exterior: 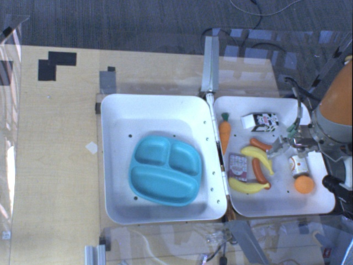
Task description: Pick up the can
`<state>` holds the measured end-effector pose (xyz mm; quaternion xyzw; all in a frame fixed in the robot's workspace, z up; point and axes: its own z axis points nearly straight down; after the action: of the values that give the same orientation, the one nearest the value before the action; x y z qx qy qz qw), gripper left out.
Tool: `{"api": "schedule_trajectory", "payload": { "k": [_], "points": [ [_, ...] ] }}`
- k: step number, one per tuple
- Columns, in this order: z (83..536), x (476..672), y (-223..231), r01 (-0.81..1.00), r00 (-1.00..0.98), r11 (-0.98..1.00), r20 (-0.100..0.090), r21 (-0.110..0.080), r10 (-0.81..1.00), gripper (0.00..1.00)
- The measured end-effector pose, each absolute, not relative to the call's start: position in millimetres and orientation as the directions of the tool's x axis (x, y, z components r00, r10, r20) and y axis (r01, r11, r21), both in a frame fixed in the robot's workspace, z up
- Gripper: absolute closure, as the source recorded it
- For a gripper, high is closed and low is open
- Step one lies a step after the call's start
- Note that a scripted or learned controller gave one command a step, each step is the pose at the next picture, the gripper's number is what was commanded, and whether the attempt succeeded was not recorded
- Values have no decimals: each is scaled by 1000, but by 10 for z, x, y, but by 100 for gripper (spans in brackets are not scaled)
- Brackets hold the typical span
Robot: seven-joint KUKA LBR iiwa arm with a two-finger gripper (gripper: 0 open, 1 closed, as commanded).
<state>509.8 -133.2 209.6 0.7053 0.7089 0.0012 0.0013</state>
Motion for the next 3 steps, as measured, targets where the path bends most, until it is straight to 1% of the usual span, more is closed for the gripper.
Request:
{"api": "schedule_trajectory", "payload": {
  "k": [1, 2, 3],
  "points": [
    [1178, 4996, -1915, 997, -75, 75, -8, 30, 997, 0],
    [1295, 5021, -1921, 996, -76, 76, -11, 36, 997, 100],
    [1804, 4887, -2060, 992, -123, 123, -3, 6, 992, 100]
  ]
}}
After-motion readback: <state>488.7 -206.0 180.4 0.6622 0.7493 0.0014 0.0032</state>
